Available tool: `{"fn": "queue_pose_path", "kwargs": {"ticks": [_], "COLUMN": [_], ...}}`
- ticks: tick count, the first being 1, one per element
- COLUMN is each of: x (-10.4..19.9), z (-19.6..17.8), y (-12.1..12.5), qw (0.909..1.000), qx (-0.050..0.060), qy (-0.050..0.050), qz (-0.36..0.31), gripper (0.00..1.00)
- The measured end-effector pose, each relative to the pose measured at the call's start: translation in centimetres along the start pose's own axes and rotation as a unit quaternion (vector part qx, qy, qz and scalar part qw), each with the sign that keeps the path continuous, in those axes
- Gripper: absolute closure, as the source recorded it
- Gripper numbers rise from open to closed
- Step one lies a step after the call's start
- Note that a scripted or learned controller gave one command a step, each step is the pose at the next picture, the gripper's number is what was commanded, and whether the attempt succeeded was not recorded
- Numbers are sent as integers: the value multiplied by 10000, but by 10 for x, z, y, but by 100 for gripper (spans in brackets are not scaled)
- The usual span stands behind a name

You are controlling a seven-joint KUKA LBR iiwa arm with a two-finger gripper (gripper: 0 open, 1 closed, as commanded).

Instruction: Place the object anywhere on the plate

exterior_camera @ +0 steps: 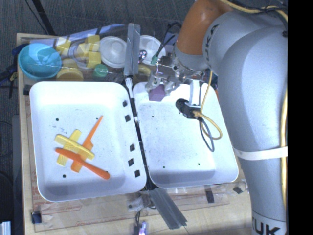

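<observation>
My gripper (163, 85) hangs over the far left corner of the right bin (195, 175). A small purple block (157, 93) shows between and just below its fingers, and the gripper is shut on it. The block is at the bin's far wall, close to the divider. Behind the bins stand a white plate-like dish (113, 51) and a second white dish (149, 45), the latter partly hidden by the wrist. The grey arm with its orange band (198, 21) takes up the right side of the view.
The left bin (49, 97) holds orange sticks (83, 165) crossed with a yellow piece (73, 145). A blue bowl (39, 60), yellow items (90, 50) and a green lid (100, 71) crowd the back shelf. A black and yellow cable (208, 126) dangles over the right bin.
</observation>
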State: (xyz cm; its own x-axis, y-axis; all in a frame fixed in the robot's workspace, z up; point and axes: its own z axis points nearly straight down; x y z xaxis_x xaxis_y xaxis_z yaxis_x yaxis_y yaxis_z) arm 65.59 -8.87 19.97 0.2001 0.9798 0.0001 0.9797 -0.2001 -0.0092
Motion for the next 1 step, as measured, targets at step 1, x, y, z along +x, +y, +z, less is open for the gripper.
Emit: {"fn": "queue_pose_path", "kwargs": {"ticks": [1], "x": [14], "z": [9], "y": [-3], "qw": [9999], "qx": [-15], "qy": [-2], "qz": [172], "gripper": [100]}}
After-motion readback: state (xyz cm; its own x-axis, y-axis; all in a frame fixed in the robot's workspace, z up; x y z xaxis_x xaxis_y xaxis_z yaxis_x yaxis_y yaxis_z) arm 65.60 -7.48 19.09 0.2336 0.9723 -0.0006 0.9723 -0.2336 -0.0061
